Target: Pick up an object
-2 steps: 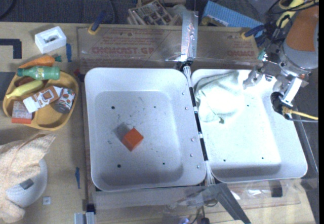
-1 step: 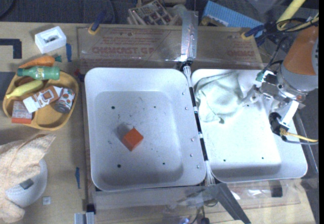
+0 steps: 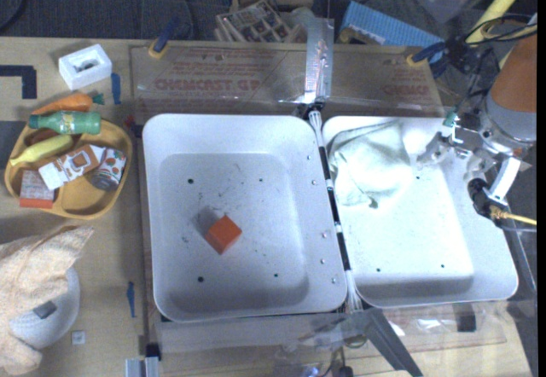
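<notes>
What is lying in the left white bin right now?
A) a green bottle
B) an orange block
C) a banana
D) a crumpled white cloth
B: an orange block lies on the floor of the left bin, while the crumpled white cloth lies in the right bin, and the green bottle sits in a yellow bowl off to the left.
</notes>
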Tool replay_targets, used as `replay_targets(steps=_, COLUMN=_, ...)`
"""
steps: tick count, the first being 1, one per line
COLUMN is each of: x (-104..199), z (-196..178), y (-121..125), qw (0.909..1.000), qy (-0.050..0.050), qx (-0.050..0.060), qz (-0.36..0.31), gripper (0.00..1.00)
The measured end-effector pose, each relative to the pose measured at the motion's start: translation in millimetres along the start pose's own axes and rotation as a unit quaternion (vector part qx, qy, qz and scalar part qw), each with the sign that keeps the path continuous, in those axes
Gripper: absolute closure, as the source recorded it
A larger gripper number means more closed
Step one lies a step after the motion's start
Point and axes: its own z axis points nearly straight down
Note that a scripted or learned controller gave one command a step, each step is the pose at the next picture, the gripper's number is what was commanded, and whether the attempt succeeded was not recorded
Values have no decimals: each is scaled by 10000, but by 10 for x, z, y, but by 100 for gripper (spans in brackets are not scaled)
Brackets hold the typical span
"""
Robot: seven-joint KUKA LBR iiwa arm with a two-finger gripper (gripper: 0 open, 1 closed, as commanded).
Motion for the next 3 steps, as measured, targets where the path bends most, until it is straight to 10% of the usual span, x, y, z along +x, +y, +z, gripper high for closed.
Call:
replay_targets(steps=1, x=661, z=301, y=-488, qw=10000, qy=6, qx=29, qz=43, gripper=0)
replay_targets(steps=2, x=175, z=59, y=-364, qw=10000, qy=2, qx=9, qz=98, gripper=0)
replay_targets(steps=3, x=416, z=571, y=61, qw=9974, qy=3, qx=-19, qz=-723, gripper=0)
